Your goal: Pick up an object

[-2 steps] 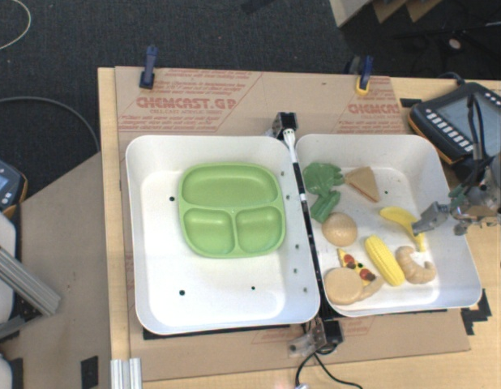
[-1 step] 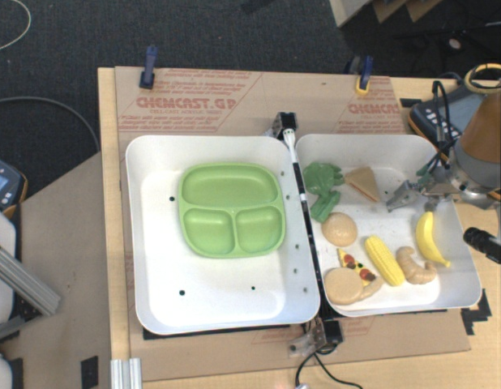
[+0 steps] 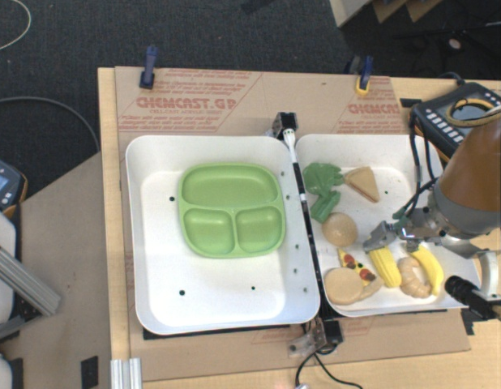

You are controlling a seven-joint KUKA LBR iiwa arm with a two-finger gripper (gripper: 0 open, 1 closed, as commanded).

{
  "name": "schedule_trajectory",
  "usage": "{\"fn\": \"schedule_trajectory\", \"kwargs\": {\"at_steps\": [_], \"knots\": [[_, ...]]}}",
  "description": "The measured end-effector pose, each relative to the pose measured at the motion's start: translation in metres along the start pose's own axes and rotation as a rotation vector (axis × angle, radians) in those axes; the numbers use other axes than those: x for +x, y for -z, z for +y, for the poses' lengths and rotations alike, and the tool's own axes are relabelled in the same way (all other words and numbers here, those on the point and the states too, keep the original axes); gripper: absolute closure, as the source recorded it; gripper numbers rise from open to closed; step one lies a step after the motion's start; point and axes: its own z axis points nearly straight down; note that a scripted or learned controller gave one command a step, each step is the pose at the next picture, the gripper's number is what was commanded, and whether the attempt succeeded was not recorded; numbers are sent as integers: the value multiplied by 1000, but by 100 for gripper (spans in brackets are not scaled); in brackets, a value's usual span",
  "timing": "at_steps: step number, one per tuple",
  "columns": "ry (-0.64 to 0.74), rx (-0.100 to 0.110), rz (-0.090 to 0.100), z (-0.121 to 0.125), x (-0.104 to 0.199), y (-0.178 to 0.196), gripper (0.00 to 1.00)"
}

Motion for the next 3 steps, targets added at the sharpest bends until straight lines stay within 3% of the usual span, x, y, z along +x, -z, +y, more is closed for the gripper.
{"fn": "schedule_trajectory", "kwargs": {"at_steps": [1,2,3], "knots": [[-4,-7,-7,4,-5,8,100],[-9,-3,-6,-7,-72,-30,100],[1,-11,-8,45,1,5,100]]}}
